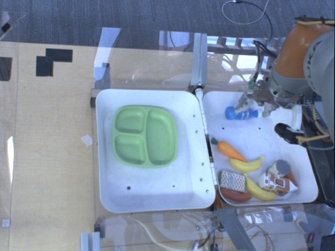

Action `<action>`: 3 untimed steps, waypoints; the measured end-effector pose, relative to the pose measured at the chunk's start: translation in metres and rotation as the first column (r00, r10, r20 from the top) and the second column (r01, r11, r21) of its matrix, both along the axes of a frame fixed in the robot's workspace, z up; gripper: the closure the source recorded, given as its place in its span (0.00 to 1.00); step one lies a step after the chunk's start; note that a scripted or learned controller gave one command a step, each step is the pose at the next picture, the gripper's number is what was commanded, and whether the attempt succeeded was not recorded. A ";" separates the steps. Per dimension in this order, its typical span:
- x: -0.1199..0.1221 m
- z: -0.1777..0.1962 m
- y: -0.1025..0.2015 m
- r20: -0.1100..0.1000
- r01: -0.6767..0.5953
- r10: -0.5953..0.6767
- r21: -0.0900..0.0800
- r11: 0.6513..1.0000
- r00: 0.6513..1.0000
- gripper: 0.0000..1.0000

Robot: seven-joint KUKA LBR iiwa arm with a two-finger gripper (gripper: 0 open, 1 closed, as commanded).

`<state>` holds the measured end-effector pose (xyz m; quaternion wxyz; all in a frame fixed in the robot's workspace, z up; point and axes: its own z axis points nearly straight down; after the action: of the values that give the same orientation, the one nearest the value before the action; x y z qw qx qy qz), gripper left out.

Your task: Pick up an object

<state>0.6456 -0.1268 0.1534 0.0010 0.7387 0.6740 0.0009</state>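
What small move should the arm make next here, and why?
Probably a short descent straight onto the blue object. The gripper sits just above its right end at the back of the right bin, with nothing seen held, and the carrot and bananas lie well apart from it.

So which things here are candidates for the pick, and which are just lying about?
In play, right bin:
blue object at the gripper
carrot
two bananas
sausage
carton
patterned block

Lying about:
green divided plate in left bin
cable
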 end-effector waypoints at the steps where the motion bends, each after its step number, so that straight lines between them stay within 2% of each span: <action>1: 0.020 -0.050 -0.009 0.005 -0.011 0.011 -0.001 1.000 1.000 0.00; 2: 0.025 -0.023 0.016 0.004 0.138 -0.138 0.001 0.990 0.990 0.00; 3: -0.034 -0.052 0.009 0.034 -0.075 0.075 -0.007 0.997 0.997 0.00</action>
<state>0.6117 -0.1177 0.1011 0.0146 0.7129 0.7011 0.0119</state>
